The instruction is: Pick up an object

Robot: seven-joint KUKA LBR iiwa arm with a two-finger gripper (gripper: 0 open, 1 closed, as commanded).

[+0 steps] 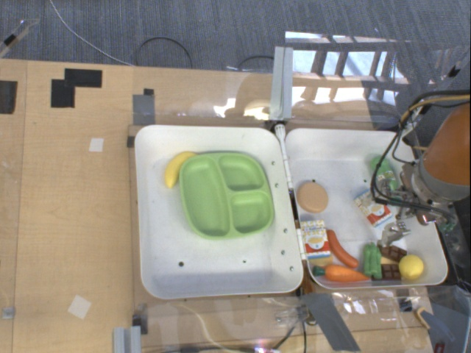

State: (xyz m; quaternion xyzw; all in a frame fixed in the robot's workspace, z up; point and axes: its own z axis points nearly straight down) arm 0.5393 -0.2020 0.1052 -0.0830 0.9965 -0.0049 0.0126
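The claw (397, 230) hangs over the right bin (335, 157), close to that bin's right wall, with the grey arm (441, 164) and its orange band above it at the bench's right edge. Whether it stands wide or narrow cannot be told from this view, and nothing can be seen held in it. Just beside it, toward the bin's middle, lies a small red and white packet (375, 212). Toward the bin's near right corner, just below the claw, sit a dark brown piece (392, 256), a green piece (370, 259) and a yellow lemon (411, 267), all crowded together. Along the near wall lie an orange carrot (344, 274) and a red sausage (340, 247), with a small carton (315, 240) against the left wall and a tan round disc (313, 195) above it. A green object (383, 166) lies partly hidden by the arm's cables. In the left bin (158, 263) a green divided plate (224, 194) rests near the far side, with a yellow banana (176, 168) touching its far left rim.
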